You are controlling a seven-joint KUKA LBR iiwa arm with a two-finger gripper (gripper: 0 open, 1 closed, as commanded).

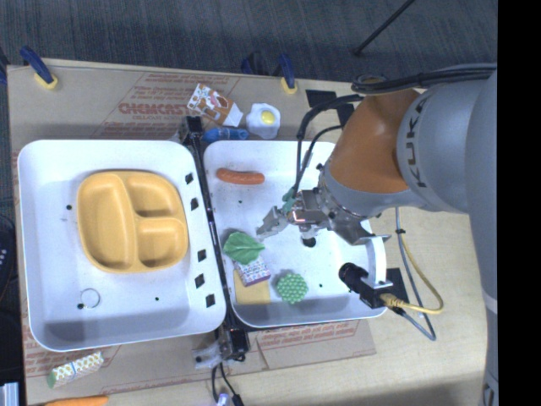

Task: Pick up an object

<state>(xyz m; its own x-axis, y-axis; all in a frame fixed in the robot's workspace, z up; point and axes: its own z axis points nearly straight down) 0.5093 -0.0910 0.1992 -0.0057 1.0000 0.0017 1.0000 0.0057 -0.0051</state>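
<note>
The end effector (275, 221) hangs low over the right shallow white bin (279, 152), just above a green leaf-shaped toy (243, 247); whether it is open or closed, I cannot tell. Nearby lie an orange-red sausage (241, 176), a green knobbly ball (292, 288) and a yellow block (252, 292). Nothing appears lifted, so the pick seems not yet made.

You are looking at two white bins (34, 227). One yellow divided tray (131, 218) is sitting in the left bin. Four items are lying in the right: one sausage (240, 176), one green leaf (243, 246), one green ball (292, 288), one yellow block (252, 292).
</note>
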